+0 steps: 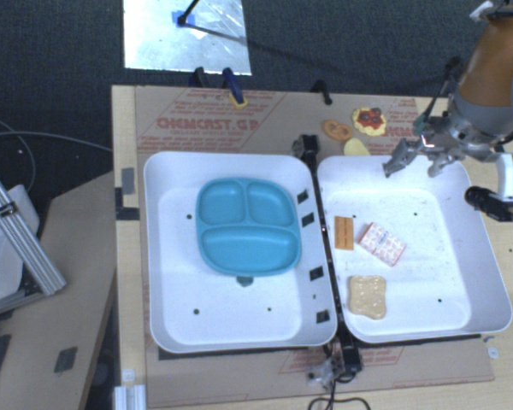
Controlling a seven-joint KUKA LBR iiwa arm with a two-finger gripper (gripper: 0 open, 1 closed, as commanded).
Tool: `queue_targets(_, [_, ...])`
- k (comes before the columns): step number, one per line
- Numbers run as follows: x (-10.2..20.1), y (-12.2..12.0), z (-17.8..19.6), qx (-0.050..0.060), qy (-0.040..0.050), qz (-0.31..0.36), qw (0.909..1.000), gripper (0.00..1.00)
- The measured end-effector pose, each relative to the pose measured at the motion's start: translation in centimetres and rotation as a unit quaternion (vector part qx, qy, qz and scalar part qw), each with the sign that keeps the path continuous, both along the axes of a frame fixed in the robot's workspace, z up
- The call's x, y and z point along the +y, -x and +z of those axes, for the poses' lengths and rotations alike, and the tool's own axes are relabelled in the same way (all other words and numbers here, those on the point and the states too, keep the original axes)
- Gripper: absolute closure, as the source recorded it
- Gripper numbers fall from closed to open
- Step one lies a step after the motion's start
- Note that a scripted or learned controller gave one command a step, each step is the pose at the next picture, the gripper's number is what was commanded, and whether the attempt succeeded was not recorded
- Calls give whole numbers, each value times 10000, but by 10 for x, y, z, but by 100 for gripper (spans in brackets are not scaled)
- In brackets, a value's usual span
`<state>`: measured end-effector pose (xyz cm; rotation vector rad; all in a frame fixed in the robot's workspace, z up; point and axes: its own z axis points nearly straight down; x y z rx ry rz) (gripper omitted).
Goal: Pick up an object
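Two shallow white plastic bins are seen side by side on a brown cardboard-covered bench (207, 114). The left bin (167, 254) is occupied by a light blue plastic plate with three compartments (245, 227), lying flat near the bin's middle.

In the right bin (462, 263) three items are noted. A small orange rectangular block (344, 232) lies close to the bin's left wall. Just to its right, a red-and-white patterned flat packet (382, 243) is set at a tilt, near the block but apart from it. Below both, a pale tan toast-shaped piece (367, 296) rests flat towards the bin's near edge.

On the cardboard behind the right bin, three further small items are recorded: an orange-brown oval piece (336, 129), a round yellow piece topped with red (369, 120), and a pale yellow rounded piece (356, 148) at the bin's back rim.

The grey arm with its orange band (496, 54) is seen reaching in from the right. The two-finger gripper (417, 162) is held above the back rim of the right bin, well apart from the three items inside. Its jaws are spread wide, with nothing between them.
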<state>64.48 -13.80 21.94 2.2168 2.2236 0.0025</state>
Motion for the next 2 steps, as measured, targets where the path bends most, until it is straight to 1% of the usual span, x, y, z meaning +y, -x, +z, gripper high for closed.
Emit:
queue_targets(1, [98, 27, 15, 0, -22, 50, 10000, 0])
queue_targets(2, [203, 19, -27, 16, -26, 56, 10000, 0])
